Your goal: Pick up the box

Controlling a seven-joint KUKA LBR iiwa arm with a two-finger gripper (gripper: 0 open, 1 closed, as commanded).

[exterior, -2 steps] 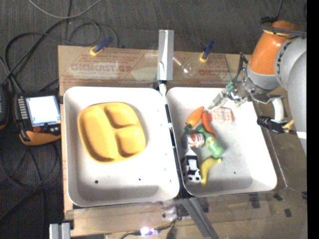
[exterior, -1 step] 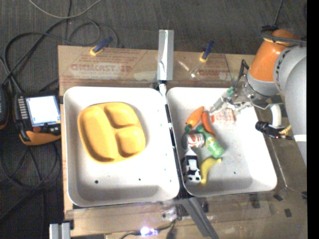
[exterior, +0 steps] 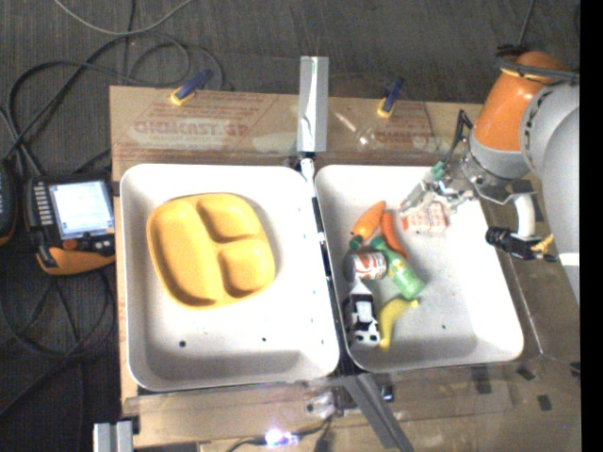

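Camera view, claw [exterior: 435, 192] apparently touching box [exterior: 424, 218], right bin [exterior: 490, 332], claw state unclear

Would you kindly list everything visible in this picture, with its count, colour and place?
bins: two, white, side by side on the bench
tray: one, yellow, left bin
box: one, white and red, right bin, far side
carrot: one, orange, right bin
can: one, red and white, right bin
bottle: one, green, right bin
banana: one, yellow, right bin
cow toy: one, black and white, right bin
arm: one, grey and orange, right
gripper: one, over the box
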